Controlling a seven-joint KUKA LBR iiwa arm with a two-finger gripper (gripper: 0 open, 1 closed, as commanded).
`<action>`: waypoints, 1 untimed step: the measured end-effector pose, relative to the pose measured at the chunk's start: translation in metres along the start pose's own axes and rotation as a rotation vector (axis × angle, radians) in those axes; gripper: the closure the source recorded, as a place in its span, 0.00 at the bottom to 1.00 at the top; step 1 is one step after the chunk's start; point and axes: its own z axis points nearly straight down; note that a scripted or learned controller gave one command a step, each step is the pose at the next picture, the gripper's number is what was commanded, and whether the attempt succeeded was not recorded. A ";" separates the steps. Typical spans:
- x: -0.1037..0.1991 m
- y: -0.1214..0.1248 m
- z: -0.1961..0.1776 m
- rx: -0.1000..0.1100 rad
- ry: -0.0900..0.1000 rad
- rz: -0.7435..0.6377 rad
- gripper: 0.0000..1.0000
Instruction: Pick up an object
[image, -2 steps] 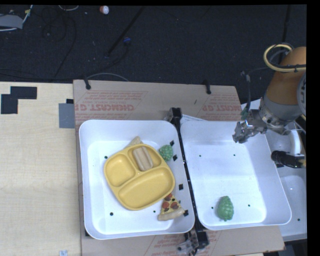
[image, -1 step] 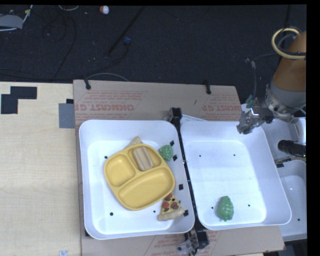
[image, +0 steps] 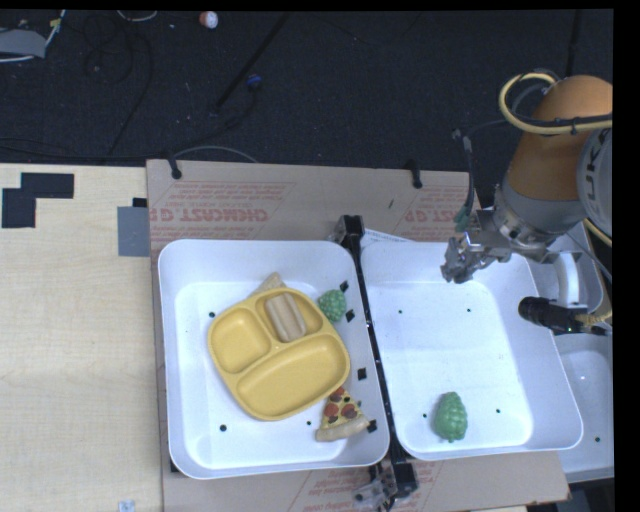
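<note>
Two shallow white bins sit side by side on the bench, and the gripper hangs over the far rim of the right bin, near its upper left corner. How far its fingers stand apart cannot be told from this slanted view; nothing is visible between them. The grey arm, with its orange band, rises up and to the right of the gripper.

Well below the gripper and slightly to its left, a green bumpy toy lies on the floor of the right bin near the front wall, apart from the fingers. To the gripper's left, across the divider, the left bin holds a yellow compartment plate with a tan bread-like piece resting in its upper right compartment. A small green broccoli-like toy lies just beside the plate's upper right edge, and a pizza slice toy lies against the plate's lower right edge.
</note>
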 end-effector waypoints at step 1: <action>0.057 -0.025 0.004 0.001 0.001 -0.001 1.00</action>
